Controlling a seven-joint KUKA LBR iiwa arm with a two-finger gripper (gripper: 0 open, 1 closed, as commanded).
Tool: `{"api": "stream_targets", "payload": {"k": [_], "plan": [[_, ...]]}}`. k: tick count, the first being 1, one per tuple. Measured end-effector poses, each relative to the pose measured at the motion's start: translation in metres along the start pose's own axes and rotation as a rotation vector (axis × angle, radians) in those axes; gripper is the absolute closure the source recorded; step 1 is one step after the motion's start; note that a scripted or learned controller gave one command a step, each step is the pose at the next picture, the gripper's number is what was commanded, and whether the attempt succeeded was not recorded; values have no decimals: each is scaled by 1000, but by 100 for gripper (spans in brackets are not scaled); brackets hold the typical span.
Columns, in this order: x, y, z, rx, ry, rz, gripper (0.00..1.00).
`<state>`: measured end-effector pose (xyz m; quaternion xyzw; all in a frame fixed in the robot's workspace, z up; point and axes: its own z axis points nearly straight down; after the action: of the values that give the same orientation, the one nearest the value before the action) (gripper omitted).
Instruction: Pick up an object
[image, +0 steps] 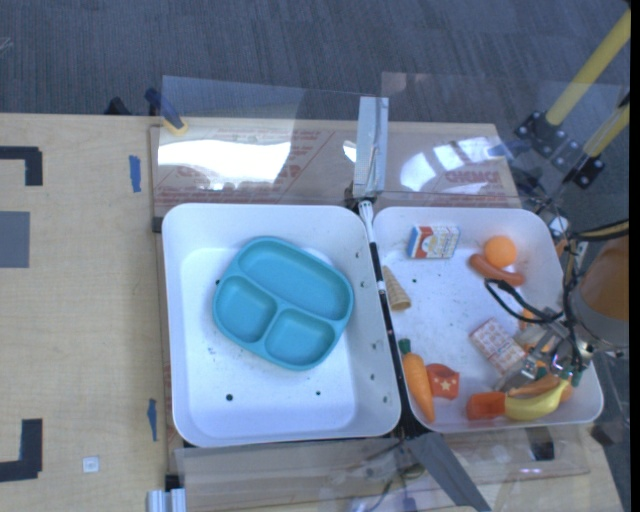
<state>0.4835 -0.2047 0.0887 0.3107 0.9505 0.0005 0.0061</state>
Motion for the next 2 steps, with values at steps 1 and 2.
{"api": "stream_targets", "payload": {"k": [1, 2], "plan": [[-44, 25, 1, 1, 0, 32, 0], [-46, 27, -12, -2, -10, 30, 100]]}}
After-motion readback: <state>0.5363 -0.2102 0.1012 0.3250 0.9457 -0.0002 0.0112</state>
